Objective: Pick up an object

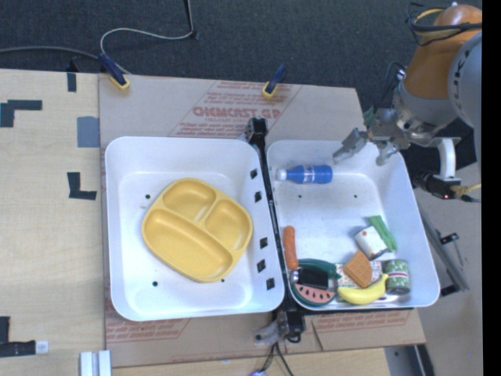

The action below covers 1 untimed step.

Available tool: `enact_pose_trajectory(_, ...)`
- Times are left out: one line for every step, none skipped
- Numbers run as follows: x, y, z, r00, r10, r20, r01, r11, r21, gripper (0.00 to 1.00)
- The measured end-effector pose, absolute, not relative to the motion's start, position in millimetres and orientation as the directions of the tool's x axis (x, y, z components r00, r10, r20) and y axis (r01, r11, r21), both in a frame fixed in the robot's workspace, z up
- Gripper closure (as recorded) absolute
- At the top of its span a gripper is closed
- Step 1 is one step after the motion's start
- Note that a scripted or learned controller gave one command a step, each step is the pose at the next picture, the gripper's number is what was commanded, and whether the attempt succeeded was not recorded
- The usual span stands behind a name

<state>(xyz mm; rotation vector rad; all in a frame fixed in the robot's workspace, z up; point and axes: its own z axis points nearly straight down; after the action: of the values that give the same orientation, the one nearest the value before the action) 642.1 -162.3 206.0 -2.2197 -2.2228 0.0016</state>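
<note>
Bottle (306,175), blue with a white cap, lies on its side at the far end of the right bin (407,210), nearest the hand (366,148), which hovers just beyond it with fingers spread wide, holding nothing. It looks light, stiff, smooth and apt to roll; grip across the body's middle. Cardboard (235,112) under the bins bears red print reading roughly "CHEMCAST GP".

red "chemcast gp" print (mirrored) on the cardboard sheet (227,108).
</note>
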Motion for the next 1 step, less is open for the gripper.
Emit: enact_pose_trajectory(649.4,-125.2,102.4,-0.001,1.000,0.001,1.000,0.001,-0.003,0.00)
